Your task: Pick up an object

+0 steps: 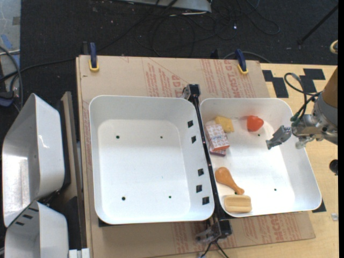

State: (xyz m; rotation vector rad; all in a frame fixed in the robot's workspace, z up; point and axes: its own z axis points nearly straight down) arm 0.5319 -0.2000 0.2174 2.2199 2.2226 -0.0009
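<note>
I see the drumstick (229,180) lying with its long axis near-right to far-left, beside the bin (299,172) divider. Gripper (277,138) hovers right of open floor; jaws' state I cannot tell.

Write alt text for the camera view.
A grey robot arm's gripper hovers at the right edge of the right white bin, which holds a red ball, yellow block, printed packet, orange drumstick toy and tan bread piece.

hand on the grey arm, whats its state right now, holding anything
Hand: cannot be told whether open or closed from this view; nothing is seen held. It sits over the right edge of the right white bin, apart from the red round object.
</note>
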